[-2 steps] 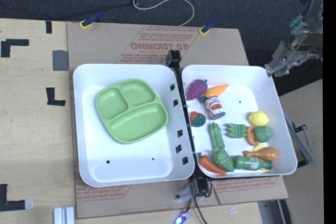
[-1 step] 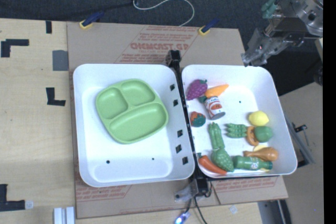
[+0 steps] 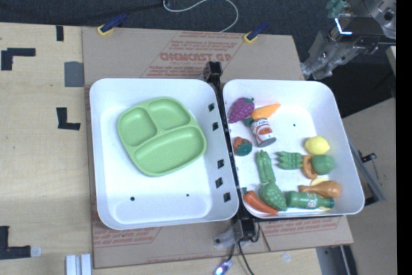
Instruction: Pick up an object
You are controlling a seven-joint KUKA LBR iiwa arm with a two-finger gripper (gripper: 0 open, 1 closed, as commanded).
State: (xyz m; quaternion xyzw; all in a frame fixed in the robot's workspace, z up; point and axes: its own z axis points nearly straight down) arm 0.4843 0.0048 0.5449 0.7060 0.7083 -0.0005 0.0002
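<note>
Can't tell if the hand (image 3: 320, 63) is open, but it's parked outside the right bin (image 3: 335, 106), and those toys are packed tight enough to fumble one.

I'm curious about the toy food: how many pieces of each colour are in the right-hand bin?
Purple: 1, grapes
Orange or brown: 4, e.g. carrot
Red and white: 1, can
Yellow: 1, lemon
Green: 6, e.g. bottle
Total: about 13; the pile overlaps.

The table (image 3: 38, 158) carries a cardboard sheet (image 3: 193, 55); two white bins lie on it. The left bin (image 3: 103, 138) touches the right bin (image 3: 335, 119); a white cable (image 3: 193, 6) trails behind.
</note>
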